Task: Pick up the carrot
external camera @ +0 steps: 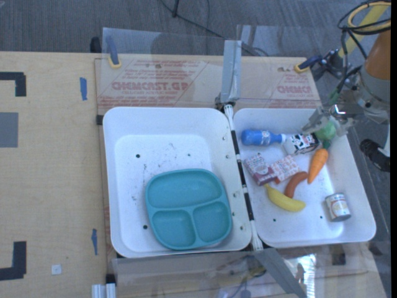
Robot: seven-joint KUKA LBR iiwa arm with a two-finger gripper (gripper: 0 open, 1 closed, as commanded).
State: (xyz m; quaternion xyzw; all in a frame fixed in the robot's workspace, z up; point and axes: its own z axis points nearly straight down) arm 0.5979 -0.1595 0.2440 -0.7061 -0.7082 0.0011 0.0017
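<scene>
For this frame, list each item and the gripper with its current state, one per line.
carrot: lying in the right bin, leafy end under the gripper, not lifted.
gripper: over the carrot's top end; finger state unclear.
blue bottle: lying on its side.
banana: lying flat.
sausage: lying beside the carrot.
can: lying near the bin's right wall.
teal divided plate: flat in the left bin.

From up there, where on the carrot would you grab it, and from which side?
Around the middle of the carrot, coming straight down, fingers closing across its narrow width. It lies flat and slanted, green top up by the tool. The sausage sits close to its tip, so the middle probably gives more room.
</scene>
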